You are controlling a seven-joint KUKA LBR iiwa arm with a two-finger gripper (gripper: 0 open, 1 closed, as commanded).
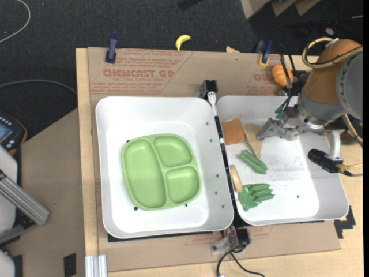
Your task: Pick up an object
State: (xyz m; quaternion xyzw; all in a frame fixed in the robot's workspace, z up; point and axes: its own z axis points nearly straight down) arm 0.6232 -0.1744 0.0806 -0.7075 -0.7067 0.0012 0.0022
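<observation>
Pincer (275, 129): hangs low over the rear half of the right bin (323, 208), just beside the brown flat square (233, 133); whether it is released or clenched cannot be told from this slant, and no item is seen held in it

Candidate objects, all in the right bin: brown flat square, against the dividing wall; green pod (254, 161), near mid-bin; green bean bundle (256, 194), toward the front; pale rod (235, 178), lying along the dividing wall

Left bin (109, 149): holds a green divided plate (161, 171), well apart from the pincer

Risks, as judged: the square lies flat, so a closing grip could skid over it and come up with nothing; the rod sits tight to the wall, where a descent could strike the rim between the bins; pod and bundle are slim and could roll or be pushed aside by an off-centre approach; the square's front edge is near the pod, so a nudge may shift both

Open room: bare white floor in the right half of the right bin, between the pod and the outer wall, looks the freest place to descend; the front-right corner is likewise bare

Tight spots: the dividing wall, and the rear wall close by the arm

Surface (150, 74): brown board under both bins, blue clamp (112, 49) at its far edge
</observation>
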